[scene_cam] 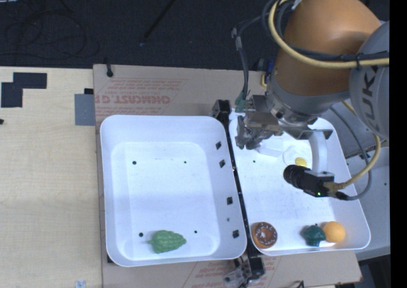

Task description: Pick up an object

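In the camera view the gripper (pixel 249 138) hangs over the right bin (pixel 359 242), its grasp impossible to tell, with the doughnut (pixel 264 234), teal piece (pixel 313 235) and orange ball (pixel 334 232) well below it and the green lump (pixel 167 241) far down-left in the left bin (pixel 108 153).

Likely a robotics lab: loose cables (pixel 38 20), taped cardboard (pixel 159 93), two white bins (pixel 114 153).
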`<state>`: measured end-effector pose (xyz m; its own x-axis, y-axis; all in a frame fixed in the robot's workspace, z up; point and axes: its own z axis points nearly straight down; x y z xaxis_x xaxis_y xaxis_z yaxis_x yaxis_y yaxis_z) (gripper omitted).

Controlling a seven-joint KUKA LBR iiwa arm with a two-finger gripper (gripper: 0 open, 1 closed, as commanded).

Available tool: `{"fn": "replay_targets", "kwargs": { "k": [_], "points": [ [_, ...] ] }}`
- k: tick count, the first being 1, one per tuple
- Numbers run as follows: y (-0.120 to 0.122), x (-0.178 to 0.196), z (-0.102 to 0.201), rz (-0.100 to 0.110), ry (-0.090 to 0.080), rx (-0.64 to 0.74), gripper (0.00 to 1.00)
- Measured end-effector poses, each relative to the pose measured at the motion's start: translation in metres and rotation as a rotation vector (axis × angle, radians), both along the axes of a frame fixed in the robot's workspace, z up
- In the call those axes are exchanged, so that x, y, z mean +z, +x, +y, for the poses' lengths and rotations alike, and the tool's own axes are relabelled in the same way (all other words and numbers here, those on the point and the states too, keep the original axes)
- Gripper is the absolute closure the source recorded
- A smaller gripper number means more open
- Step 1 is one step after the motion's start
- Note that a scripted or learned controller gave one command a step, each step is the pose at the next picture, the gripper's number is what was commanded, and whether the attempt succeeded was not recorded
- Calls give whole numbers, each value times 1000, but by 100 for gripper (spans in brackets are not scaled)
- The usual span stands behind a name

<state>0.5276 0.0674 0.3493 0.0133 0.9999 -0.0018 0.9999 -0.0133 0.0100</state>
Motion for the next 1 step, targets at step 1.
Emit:
{"fn": "replay_targets", "kwargs": {
  "k": [1],
  "points": [
    [-21,-81,7,21,1,13,100]
  ]
}}
